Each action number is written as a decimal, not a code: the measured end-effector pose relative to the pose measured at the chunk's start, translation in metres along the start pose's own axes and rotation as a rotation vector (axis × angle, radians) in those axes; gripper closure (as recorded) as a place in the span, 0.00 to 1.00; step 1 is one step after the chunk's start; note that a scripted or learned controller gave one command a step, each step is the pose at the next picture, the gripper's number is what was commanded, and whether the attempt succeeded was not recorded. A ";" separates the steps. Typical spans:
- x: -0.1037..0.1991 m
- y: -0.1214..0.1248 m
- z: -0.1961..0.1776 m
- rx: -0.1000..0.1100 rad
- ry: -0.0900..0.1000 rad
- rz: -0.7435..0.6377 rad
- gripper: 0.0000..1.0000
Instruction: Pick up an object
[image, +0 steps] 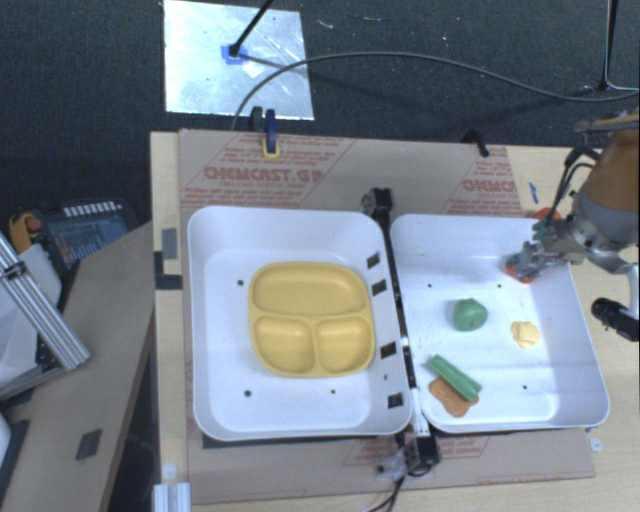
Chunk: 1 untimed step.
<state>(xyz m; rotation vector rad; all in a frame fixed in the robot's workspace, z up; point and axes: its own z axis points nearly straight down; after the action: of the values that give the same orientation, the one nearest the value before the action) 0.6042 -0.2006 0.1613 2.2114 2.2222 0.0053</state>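
Observation:
The right bin (560, 400) holds a round green object (469, 314), a small pale yellow piece (525, 333), and a green stick (455, 377) lying across a flat orange piece (452, 400). My gripper (524, 264) hangs over the bin's far right part, up and to the right of the round green object and apart from it. A small reddish patch shows at its tip; I cannot tell what it is. The grey arm (610, 205) with its orange band reaches in from the right edge.
The left bin (215, 290) holds a yellow three-compartment plate (310, 318). A black divider (392, 310) with clips runs between the bins. A cable crosses the dark floor behind the bench, and grey equipment stands to the left.

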 end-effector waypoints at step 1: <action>0.006 0.001 -0.062 0.001 0.000 -0.001 1.00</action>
<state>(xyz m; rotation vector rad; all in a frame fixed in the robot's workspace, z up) 0.6048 -0.1947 0.2238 2.2101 2.2241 0.0047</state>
